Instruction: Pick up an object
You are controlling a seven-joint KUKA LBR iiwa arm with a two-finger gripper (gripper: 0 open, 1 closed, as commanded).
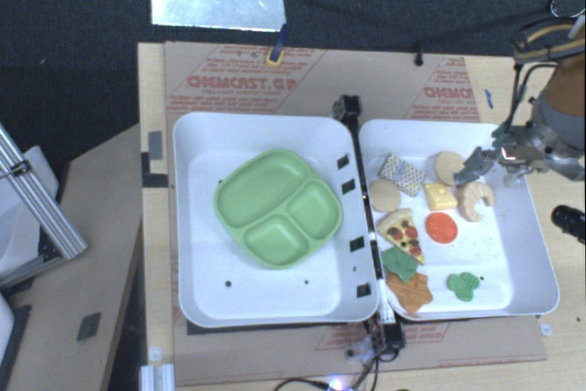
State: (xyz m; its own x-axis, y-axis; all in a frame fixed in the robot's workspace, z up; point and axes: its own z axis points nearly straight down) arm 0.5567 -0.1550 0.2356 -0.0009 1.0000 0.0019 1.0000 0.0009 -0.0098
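Camera view: fingers point(476, 168) spread, nothing between; croissant point(475, 199), cheese point(440, 196), cookie point(449, 166) crowd close.

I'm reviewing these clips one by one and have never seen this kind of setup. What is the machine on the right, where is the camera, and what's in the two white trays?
One camera looks down at a slant on a bench. The robot arm reaches in from the right; its gripper hangs over the right bin, among toy foods: a pizza slice, a tomato slice, broccoli, a cheese wedge. Nothing visibly sits between its fingers. The left bin holds a green divided plate.
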